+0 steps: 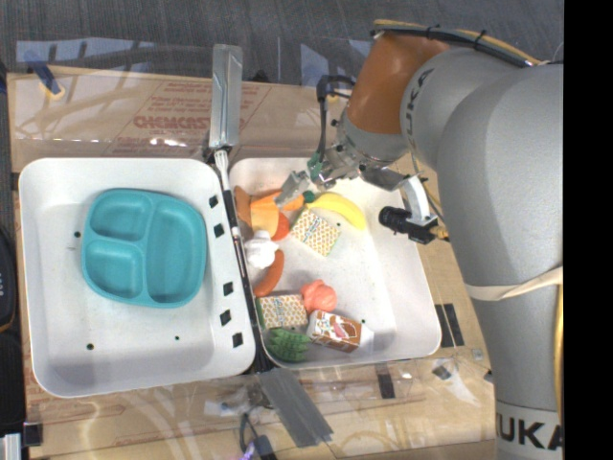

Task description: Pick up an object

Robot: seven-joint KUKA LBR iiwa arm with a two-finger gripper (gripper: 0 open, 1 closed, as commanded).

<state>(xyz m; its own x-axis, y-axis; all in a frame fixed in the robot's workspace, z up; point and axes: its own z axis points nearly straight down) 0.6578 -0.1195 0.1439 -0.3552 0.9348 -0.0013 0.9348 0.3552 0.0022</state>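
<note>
Two white bins are sitting on our counter (115, 113). We are reaching our gripper (308, 185) into the right bin (407, 286), right above the carrot (290, 199), banana (337, 207) just beside. We cannot tell its state.

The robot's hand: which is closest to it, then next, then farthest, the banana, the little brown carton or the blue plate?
From the hand:
1. Banana, just beside it in the right bin.
2. Brown carton, at that bin's near edge.
3. Blue plate, over in the left bin.
</note>
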